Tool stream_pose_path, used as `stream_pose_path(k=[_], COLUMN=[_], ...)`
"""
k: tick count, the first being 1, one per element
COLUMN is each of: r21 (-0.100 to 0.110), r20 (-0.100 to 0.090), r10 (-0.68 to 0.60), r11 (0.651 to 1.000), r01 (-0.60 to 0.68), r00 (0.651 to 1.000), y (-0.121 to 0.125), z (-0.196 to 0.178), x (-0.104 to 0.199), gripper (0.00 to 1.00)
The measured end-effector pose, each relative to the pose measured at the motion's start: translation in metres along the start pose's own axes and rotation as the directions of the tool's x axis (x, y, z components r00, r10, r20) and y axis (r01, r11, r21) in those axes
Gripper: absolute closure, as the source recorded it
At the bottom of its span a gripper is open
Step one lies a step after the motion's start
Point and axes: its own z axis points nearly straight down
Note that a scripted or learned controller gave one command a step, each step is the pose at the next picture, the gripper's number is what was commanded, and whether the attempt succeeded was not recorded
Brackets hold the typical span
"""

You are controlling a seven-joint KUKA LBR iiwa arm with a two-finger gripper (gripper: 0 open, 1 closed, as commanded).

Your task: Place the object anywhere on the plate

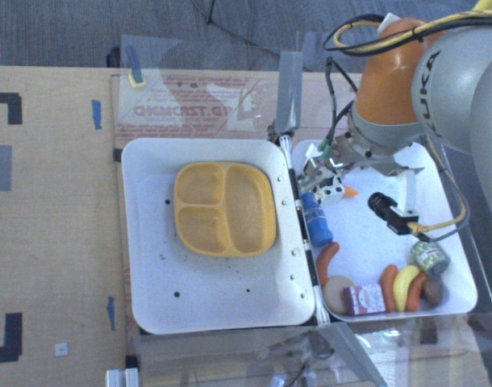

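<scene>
The yellow divided plate [226,208] lies in the left white bin [149,297], with nothing on it. My gripper [323,177] hangs over the left edge of the right bin [460,285], near its far end. Just in front of it a blue bottle-like object [316,221] lies along the bin's left wall. A small orange piece [351,191] sits right beside the gripper. The arm's wrist hides the far part of the right bin.
Along the near side of the right bin lie a red sausage [327,258], a pale round item [337,291], a red box [364,299], a carrot [389,284], a banana [406,284] and a green can [429,256]. A narrow ridge separates the two bins.
</scene>
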Motion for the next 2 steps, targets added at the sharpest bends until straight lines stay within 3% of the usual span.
stream_pose_path(k=[1,2], r21=[0.003,-0.001], r20=[-0.003,-0.001], r10=[-0.109,-0.224], r11=[0.994,0.975], r01=[0.109,0.224], r00=[0.994,0.975], y=[-0.051,-0.006], z=[0.000,0.000], x=[0.031,0.090], gripper=[1.00,1.00])
